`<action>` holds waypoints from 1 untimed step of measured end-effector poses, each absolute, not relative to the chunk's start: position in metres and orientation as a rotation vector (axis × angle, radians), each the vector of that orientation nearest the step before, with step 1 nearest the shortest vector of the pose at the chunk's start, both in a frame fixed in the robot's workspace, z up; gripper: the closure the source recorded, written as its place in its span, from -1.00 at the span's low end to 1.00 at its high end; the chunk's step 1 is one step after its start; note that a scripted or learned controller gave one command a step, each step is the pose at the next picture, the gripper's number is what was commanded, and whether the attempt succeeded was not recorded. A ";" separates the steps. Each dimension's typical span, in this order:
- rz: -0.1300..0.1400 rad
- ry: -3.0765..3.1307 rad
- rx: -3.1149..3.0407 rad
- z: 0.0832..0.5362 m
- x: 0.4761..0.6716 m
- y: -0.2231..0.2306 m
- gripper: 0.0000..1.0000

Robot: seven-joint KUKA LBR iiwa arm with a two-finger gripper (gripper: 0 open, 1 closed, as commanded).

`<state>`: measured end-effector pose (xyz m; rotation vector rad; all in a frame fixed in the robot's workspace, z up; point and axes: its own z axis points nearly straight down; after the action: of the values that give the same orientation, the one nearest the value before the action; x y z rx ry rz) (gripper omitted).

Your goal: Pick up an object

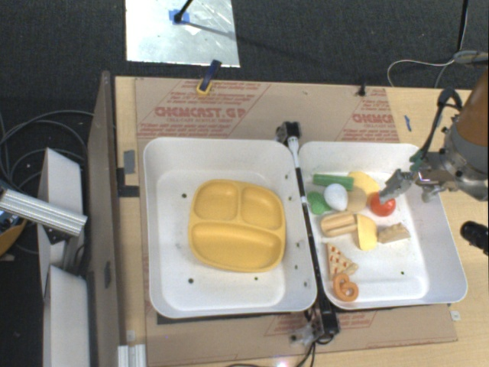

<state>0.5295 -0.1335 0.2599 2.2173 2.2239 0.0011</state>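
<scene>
End effector (394,185) over red tomato (382,204), seemingly touching; grip state unclear; right bin's (428,277) near corner bare.

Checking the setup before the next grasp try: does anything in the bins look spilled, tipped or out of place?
Nothing stands out. The yellow divided plate lies flat in the left bin. The toy food, such as the red tomato and white egg, sits clustered inside the right bin, with the gripper over it.

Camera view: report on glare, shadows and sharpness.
Camera view: strong glare washes out the reflective sheet on the floor; the white bins are evenly lit with soft shadows; the yellow tray looks sharp; the gripper is slightly soft.
</scene>
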 end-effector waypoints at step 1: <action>-0.005 2.225 2.221 0.120 0.591 -0.164 -1.00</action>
<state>0.5906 -0.1635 0.1199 2.2210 2.2252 -0.0050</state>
